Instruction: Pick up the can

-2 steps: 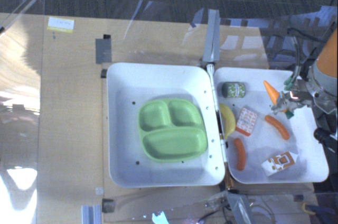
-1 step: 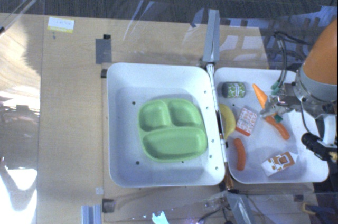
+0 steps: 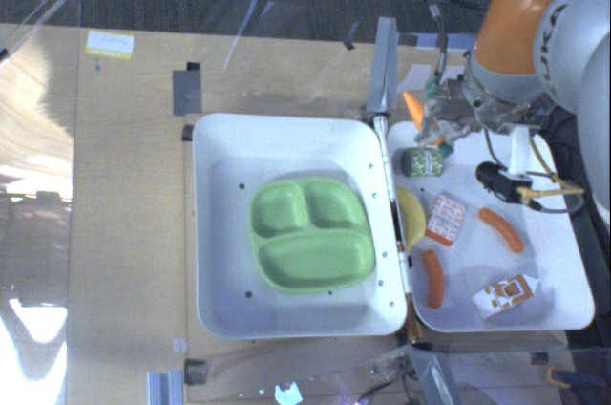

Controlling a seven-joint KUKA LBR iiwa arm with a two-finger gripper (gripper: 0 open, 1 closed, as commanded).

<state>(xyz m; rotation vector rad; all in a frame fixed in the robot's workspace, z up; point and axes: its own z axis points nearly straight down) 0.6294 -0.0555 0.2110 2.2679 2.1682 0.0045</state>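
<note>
The can (image 3: 425,162), small with a green label, lies on its side near the far left corner of the right bin (image 3: 563,298). My gripper (image 3: 442,128) hangs just beyond and slightly right of the can, close over it, under the grey wrist with the orange band. The can rests on the bin floor, and I cannot see whether the gripper touches it.
In the right bin lie an orange carrot (image 3: 412,107) at the far left, a banana (image 3: 412,214), a red-and-white box (image 3: 445,219), two sausages (image 3: 501,229) (image 3: 432,277) and a small carton (image 3: 503,294). The left bin (image 3: 220,202) holds a green divided plate (image 3: 310,234).
</note>
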